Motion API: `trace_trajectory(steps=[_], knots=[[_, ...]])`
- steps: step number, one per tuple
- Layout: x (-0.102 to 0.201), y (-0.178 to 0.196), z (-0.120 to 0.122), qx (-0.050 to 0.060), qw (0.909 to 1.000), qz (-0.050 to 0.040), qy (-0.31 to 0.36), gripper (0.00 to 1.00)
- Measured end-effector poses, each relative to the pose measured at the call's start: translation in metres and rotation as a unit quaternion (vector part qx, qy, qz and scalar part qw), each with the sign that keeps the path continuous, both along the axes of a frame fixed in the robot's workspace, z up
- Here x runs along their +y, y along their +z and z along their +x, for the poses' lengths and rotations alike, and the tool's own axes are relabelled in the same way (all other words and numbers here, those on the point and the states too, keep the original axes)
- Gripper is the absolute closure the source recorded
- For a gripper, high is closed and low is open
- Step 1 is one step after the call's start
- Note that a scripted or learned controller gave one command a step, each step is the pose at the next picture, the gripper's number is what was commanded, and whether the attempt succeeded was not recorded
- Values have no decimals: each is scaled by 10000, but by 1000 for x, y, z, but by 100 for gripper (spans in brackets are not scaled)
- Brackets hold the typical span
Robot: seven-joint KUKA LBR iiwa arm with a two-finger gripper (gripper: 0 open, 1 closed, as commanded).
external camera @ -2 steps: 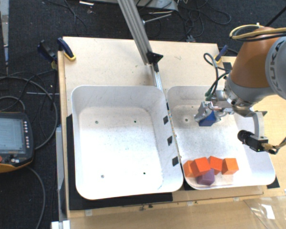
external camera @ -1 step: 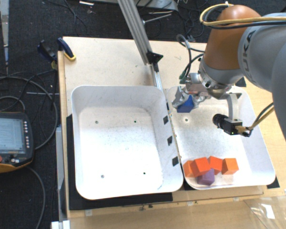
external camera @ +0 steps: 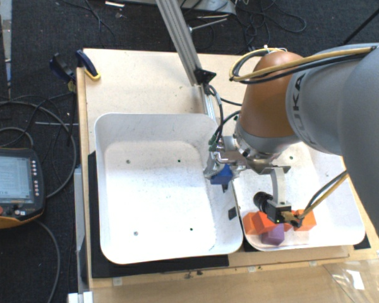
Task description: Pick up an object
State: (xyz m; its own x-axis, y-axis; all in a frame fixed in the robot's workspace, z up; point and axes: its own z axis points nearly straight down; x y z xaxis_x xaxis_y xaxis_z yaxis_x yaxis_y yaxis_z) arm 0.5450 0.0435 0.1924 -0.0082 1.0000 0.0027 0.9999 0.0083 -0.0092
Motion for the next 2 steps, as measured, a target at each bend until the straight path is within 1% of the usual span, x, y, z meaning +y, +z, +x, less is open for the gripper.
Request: trace_trajectory(steps=[1,2], knots=[[-33,3,47,-57,10000,-22,-55,100],[-89,23,59,-59,10000,-28,-68,100]])
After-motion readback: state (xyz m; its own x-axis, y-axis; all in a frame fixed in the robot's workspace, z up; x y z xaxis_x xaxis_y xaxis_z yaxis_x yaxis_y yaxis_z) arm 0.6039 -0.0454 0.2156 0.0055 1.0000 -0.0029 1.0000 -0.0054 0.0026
